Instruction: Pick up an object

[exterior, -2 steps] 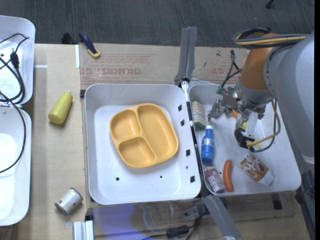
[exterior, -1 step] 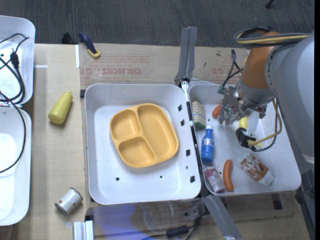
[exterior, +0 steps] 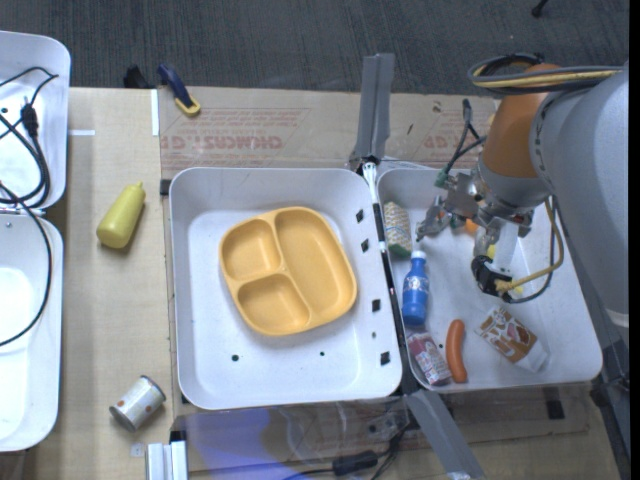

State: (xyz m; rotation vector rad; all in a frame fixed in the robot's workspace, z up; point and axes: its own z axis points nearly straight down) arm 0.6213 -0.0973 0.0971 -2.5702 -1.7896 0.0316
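The jaws (exterior: 455,213) hang low over the right bin (exterior: 570,298), near its back left part, below the grey arm (exterior: 590,168) with its orange band (exterior: 515,133); whether they are spread or pressed together cannot be told, and nothing shows between them. At about nine o'clock from them a netted, greenish packet (exterior: 398,225) lies against the bin's left wall. At seven o'clock a blue bottle with a white cap (exterior: 415,288) lies along the same wall. Toward six o'clock, near the front rim, an orange sausage-shaped toy (exterior: 456,350) lies just beside a dark red packet (exterior: 429,358). At about five o'clock a brown and white pouch (exterior: 512,338) lies well apart from those.

The left bin (exterior: 200,348) holds a yellow divided plate (exterior: 288,270) in its middle. On the surface (exterior: 110,298) at nine o'clock from that bin lies a yellow squeeze bottle (exterior: 121,216); at seven o'clock lies a small tin can (exterior: 137,402) on its side.
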